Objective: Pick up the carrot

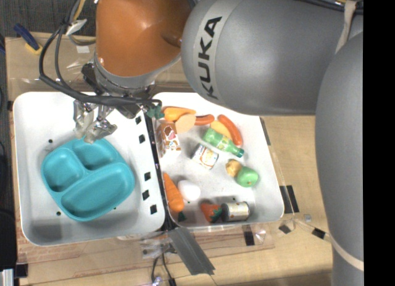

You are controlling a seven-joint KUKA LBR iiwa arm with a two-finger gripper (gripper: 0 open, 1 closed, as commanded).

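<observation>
Clearly my gripper (92, 124) hangs empty, fingers apart, over the left bin (24, 155), so I'd pinch the light, rigid, slick carrot (173, 195) mid-body.

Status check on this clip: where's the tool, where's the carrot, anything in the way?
Tool over left bin, above teal plate. Carrot in right bin against the divider, untouched. White egg right beside it.
</observation>
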